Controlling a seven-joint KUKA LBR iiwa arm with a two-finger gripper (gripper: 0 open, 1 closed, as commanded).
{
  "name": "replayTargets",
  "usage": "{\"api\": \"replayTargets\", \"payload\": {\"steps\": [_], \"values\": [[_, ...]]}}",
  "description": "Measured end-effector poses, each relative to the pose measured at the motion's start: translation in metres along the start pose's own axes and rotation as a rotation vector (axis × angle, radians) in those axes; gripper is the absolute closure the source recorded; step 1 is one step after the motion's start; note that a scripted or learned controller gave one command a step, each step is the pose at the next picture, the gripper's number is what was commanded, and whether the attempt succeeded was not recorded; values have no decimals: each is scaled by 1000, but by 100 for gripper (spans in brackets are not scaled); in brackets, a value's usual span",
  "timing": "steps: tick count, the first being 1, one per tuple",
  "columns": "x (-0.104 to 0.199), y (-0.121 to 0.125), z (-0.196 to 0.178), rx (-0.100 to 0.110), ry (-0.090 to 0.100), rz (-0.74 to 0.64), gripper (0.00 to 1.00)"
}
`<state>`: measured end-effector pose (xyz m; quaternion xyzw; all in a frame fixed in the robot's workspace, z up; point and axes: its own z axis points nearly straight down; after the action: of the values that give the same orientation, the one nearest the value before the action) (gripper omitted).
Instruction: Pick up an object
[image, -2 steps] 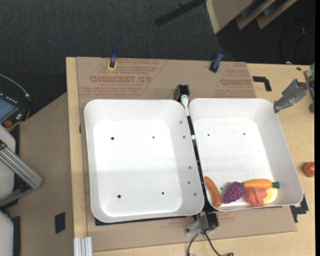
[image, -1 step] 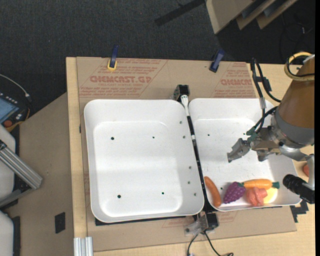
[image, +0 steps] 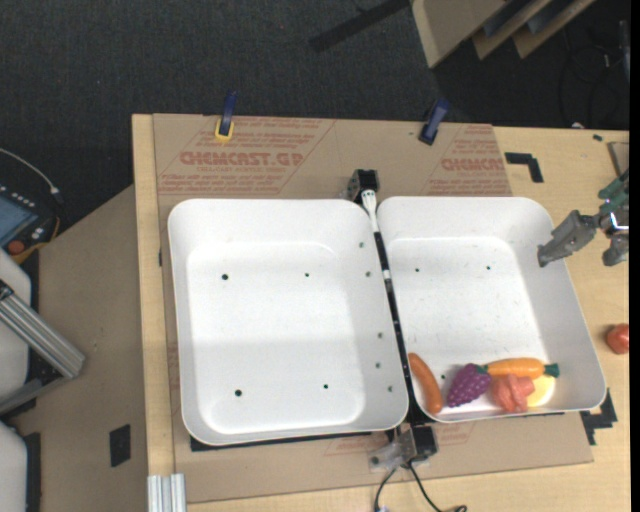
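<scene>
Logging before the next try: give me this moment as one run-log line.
tool: over right bin's far right rim, nothing between fingers | toys: carrot, grapes, sausage at near edge | pick: not yet done

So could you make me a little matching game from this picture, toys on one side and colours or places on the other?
Things:
1. grapes
2. carrot
3. sausage
4. gripper

Descriptions:
A. orange with a green tip
B. over the right bin's right rim
C. purple
D. lies nearest the divider between the bins

Pairs: 1-C, 2-A, 3-D, 4-B
</scene>
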<state>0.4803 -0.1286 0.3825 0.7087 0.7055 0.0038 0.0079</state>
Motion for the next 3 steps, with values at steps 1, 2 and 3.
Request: {"api": "replayTargets", "payload": {"steps": [1,2,3], "values": [[53,18,-142,-5,4,-12,0],[80,11,35,35,8,-6,0],[82,1,-163,-7,5,-6,0]]}}
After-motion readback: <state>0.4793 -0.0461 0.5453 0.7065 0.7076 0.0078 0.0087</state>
